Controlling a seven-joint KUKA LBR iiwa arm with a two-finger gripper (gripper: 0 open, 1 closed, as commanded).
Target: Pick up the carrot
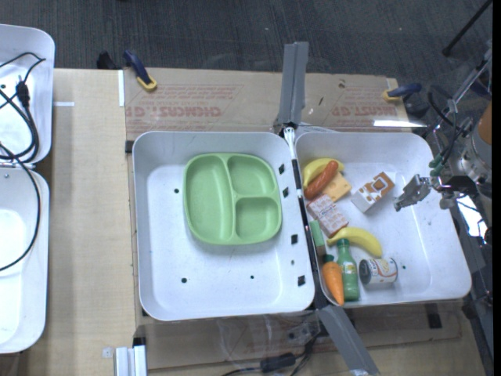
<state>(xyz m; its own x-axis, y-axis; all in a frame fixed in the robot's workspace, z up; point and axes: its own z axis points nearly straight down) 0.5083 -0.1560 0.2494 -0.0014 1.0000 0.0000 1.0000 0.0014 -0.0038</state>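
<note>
The claw point(412, 192) is hanging over the right part of the right white bin point(450, 284), well apart from the food items, and whether it is spread or pressed together I cannot tell, because it is small and a little blurred. Nothing is showing between its tips.

The small orange plastic carrot point(333, 282) is lying in the near left corner of this same bin, with its thin end pointing to the near side. It is lying just beside the divider between the two bins, and on its right the green plastic bottle with the white cap point(347, 270) is touching it or almost touching it. A small round tin can point(379, 271) is lying further right, and a yellow banana point(358, 239) is lying a little farther back.

In my judgement the reaching step is not yet done. To do it well, the claw should be travelling left and toward the near side until it is above the carrot, then turning so that it closes across the narrow width. The space is tight, so it should be coming down straight, between the bin wall and the bottle, and taking the thicker far part.

The light green divided plate point(232, 198) in the left white bin point(156, 284) is not concerned.
</note>
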